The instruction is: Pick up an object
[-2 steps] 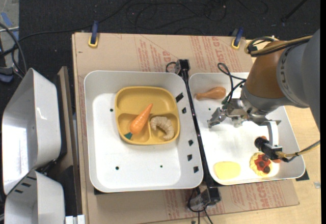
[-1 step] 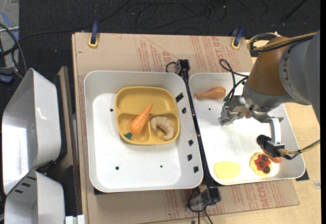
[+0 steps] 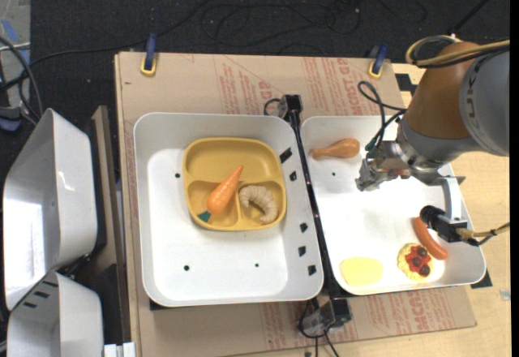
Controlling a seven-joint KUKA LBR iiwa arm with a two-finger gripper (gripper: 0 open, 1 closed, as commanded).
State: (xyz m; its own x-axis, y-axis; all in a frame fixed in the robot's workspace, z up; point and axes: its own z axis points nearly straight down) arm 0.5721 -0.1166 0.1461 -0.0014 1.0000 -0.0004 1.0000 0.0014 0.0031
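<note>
Cardboard (image 3: 243,79) is lying under two white bins. Over the right bin (image 3: 470,278), the gripper (image 3: 370,177) is hovering, its grip unreadable from here, just beside a drumstick (image 3: 336,150). A sausage (image 3: 430,238), pizza (image 3: 418,260) and yellow disc (image 3: 361,270) are sitting nearby.

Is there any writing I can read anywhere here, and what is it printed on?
Red printed lettering runs across the board under the bins, upside down from this camera and too blurred to read.
More red lettering on its front edge: unreadable too.
No readable text on the bins, plate or toy food.
</note>
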